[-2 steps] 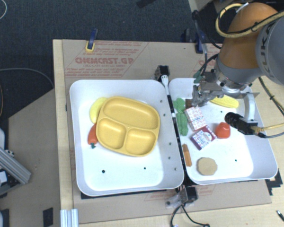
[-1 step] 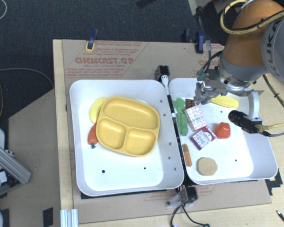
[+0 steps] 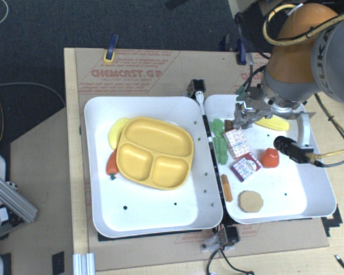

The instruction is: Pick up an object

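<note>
The gripper hangs low over the far left part of the right bin, and whether its fingers are spread or closed cannot be told from this slanted look down; nothing is seen between them. Taking the gripper as the landmark, a small white and red carton lies just below it, near enough that the two may touch, though that cannot be settled. Just left of the gripper lies a green vegetable piece, stretched along the bin's left wall. To the gripper's right a yellow corn-like piece peeks out from under the arm's wrist. Further below the gripper, past the carton, sits a dark red packet, tilted, and beside that a red tomato-like toy. Well below the gripper, near the bin's front, rest a round tan cookie and a thin orange stick.

Well to the gripper's left, in the left bin, a yellow divided tray lies over a yellow banana-like piece and a red and orange pepper. Both bins stand on a brown board with red print.
</note>
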`<state>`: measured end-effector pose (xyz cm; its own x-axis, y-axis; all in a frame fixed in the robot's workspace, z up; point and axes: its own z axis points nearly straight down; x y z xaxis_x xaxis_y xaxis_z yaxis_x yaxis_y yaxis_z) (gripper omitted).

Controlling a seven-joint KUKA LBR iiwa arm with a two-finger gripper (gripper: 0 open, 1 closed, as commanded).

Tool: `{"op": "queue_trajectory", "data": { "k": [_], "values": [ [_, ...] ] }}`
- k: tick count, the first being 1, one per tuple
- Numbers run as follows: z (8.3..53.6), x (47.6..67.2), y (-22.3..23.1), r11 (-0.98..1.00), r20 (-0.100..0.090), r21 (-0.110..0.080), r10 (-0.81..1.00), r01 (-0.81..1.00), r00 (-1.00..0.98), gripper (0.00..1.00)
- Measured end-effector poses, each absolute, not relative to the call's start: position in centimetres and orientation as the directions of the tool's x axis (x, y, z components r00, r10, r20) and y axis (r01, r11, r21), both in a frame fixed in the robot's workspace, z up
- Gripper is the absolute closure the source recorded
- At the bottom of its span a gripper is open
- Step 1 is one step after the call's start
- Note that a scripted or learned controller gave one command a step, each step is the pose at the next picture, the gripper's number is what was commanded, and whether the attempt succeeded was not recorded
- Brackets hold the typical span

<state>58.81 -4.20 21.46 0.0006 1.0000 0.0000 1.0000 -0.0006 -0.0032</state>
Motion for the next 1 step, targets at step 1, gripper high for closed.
{"op": "queue_trajectory", "data": {
  "k": [1],
  "values": [
    [21.60,58.80,-4.00,0.000,0.000,-0.001,1.000,1.000,0.000,1.00]
  ]
}}
